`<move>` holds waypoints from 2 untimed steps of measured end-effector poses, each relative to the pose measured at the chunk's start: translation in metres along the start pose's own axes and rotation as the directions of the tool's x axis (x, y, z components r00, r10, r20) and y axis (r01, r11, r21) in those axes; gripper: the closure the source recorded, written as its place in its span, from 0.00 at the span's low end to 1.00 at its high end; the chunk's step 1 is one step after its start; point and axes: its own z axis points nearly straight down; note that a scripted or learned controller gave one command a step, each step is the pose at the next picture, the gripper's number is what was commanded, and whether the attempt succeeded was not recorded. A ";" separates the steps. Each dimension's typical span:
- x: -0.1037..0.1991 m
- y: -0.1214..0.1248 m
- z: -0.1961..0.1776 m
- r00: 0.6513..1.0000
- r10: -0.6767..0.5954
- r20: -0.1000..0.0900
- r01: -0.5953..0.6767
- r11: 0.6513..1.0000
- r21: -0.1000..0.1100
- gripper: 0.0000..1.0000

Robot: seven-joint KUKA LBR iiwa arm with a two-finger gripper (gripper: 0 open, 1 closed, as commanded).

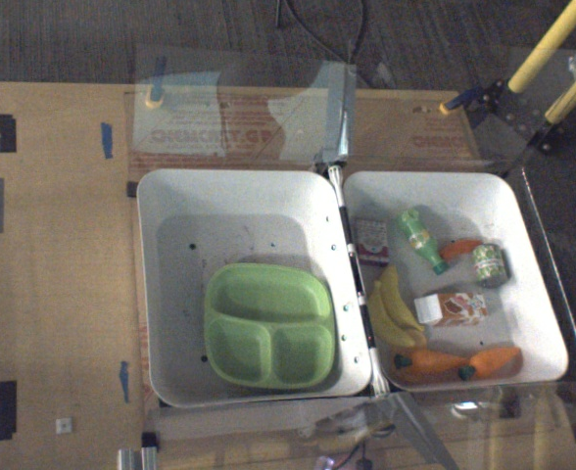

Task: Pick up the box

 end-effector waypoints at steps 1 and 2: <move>0.004 0.001 -0.011 1.000 -0.006 0.002 0.006 1.000 -0.005 1.00; 0.008 0.001 -0.023 1.000 -0.012 0.004 0.012 1.000 -0.010 1.00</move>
